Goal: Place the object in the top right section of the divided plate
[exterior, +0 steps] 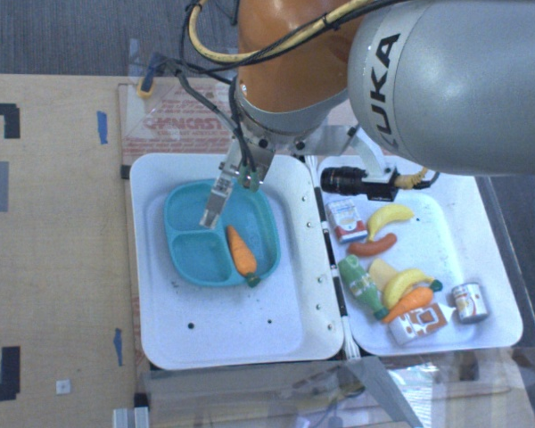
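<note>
Carrot (pixel 241 251) lies in the plate (pixel 180 212), right section, leaf end on the lower rim, apart from the pincer (pixel 233 184) above it; pincer looks released, nothing betw fingers. Risk: carrot sits low & long, may count as wrong section, or roll over the rim if arm brushes it lifting off

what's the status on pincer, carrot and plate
Pincer open, holding nothing, over the plate. Carrot lying in the plate's right section, apart from the fingers. Nothing in the way.
</note>
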Controlling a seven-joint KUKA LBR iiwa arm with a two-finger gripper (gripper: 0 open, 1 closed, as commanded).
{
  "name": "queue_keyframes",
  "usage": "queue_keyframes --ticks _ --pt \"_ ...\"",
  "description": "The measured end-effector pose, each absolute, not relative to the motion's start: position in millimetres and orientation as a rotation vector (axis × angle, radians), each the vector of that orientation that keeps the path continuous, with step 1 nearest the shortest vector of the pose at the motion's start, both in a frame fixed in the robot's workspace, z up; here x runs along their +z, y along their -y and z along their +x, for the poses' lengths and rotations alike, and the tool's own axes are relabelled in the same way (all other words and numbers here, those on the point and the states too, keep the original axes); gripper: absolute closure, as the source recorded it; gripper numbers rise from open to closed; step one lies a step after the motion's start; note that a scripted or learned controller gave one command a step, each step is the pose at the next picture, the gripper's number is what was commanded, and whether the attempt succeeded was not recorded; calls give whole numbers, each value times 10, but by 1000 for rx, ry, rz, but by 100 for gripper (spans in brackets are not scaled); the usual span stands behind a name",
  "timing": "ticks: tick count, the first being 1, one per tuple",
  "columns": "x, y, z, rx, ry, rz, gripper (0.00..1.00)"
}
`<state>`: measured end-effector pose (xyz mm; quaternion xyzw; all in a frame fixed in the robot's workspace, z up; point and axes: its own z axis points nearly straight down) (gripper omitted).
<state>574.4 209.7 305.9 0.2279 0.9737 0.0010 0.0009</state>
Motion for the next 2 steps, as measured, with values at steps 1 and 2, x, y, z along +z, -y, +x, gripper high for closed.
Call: queue_keyframes --ticks 1,2 --pt "2677 -2253 5579 -3 -2547 1841 0" --pt "1668 -2056 5645 3 -3077 629 0"
